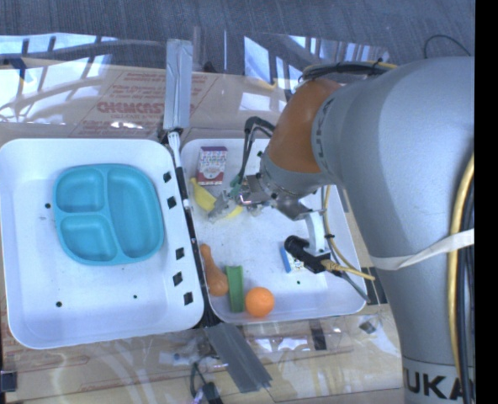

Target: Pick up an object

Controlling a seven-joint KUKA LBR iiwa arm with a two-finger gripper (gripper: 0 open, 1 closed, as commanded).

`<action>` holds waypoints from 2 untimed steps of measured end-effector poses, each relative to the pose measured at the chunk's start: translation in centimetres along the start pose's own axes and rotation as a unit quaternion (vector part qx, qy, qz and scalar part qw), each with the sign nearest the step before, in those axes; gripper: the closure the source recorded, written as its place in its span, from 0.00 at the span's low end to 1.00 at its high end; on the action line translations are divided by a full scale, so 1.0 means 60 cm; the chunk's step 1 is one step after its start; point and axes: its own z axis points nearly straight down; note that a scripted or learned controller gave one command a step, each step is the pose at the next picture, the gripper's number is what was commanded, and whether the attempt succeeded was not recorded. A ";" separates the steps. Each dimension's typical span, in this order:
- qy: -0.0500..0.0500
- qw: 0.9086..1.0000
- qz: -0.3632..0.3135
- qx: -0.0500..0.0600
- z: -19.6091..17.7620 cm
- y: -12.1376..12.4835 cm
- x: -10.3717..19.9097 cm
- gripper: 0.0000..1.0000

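My gripper [235,199] hangs low in the right bin [341,225], at its upper left part. It is right over a yellow object [205,199], whose right end lies under the gripper tip. A small red and white packet [213,164] lies just behind, near the bin's far wall. Along the front of the same bin sit an orange ball [259,301], a green block [234,278] and an orange carrot-shaped piece [212,274]. I see nothing lifted off the bin floor.
The left bin [22,251] holds a blue divided plate [108,213]. A small blue and white item [288,261] lies at the right bin's middle right. The thick grey arm covers the right bin's right side. Cardboard lies behind both bins.
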 end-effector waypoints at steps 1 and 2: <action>0.000 0.998 0.064 0.000 -0.001 0.067 -0.007 0.00; 0.001 0.998 0.069 0.001 0.000 0.103 0.000 0.00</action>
